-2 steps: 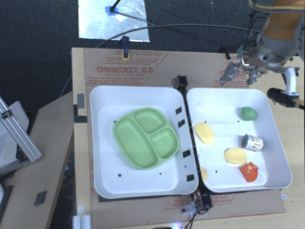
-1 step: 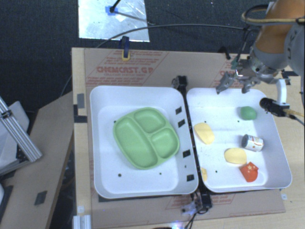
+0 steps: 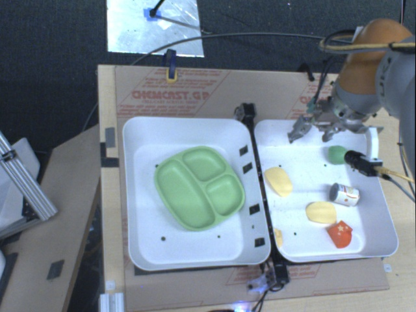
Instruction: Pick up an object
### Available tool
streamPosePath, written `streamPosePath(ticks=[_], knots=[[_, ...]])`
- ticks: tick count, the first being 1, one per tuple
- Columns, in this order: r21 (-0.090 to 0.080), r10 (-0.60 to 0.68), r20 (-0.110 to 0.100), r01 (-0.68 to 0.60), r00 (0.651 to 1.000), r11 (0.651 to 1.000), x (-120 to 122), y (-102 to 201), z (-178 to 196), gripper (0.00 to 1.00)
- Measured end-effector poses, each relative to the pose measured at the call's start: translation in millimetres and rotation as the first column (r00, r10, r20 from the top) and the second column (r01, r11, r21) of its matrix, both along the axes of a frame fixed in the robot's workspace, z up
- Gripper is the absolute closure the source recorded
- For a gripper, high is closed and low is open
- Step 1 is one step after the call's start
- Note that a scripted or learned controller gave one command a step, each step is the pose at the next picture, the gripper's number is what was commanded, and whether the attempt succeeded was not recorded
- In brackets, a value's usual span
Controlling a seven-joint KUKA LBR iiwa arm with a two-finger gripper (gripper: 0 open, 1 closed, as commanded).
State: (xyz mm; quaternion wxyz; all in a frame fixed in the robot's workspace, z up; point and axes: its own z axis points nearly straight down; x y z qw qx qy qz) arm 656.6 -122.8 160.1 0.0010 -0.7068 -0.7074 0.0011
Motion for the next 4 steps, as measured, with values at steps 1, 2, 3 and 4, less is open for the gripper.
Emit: streamPosePath(ticks=[1, 2, 3, 4], knots=[[0.000, 0.000, 0.000, 0.000, 1.000, 1.000, -8, 0, -60, 0.00], [-0.001, 0.000, 0.008, 0.000, 1.000, 1.000, -5, -1, -45, 1.00], [-0.001, 0.003, 0.010, -0.003, 1.000, 1.000, 3, -1, 2, 1.00], [-0.001, 0.004, 0.010, -0.004, 1.000, 1.000, 5, -2, 56, 1.00]])
